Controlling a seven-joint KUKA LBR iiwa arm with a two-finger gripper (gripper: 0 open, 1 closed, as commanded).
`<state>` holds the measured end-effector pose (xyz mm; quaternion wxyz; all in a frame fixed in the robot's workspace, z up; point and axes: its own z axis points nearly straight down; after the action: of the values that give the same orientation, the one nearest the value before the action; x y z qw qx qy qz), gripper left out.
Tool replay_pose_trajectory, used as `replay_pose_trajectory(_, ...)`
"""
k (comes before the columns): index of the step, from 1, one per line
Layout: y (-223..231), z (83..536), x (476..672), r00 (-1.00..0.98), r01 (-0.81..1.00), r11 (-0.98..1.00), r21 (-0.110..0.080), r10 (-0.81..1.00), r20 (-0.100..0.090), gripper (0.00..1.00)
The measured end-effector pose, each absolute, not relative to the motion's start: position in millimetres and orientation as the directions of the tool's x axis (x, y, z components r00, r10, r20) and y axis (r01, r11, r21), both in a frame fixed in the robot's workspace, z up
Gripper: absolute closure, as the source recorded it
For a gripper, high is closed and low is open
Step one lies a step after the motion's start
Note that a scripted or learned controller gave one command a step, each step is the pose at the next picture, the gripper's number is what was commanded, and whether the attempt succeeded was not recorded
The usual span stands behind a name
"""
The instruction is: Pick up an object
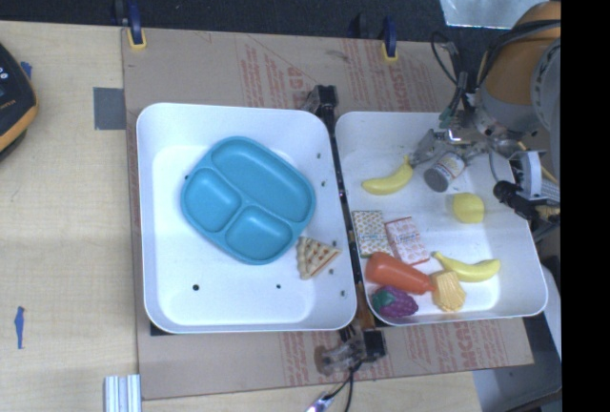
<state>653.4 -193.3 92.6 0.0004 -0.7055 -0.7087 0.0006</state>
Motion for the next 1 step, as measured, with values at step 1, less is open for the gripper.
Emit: replay_pose_trajectory(1, -160.2, 92.0, 648.3, -0.006, 1.000, 0.006, -0.004, 1.000, 0.000, 0.00)
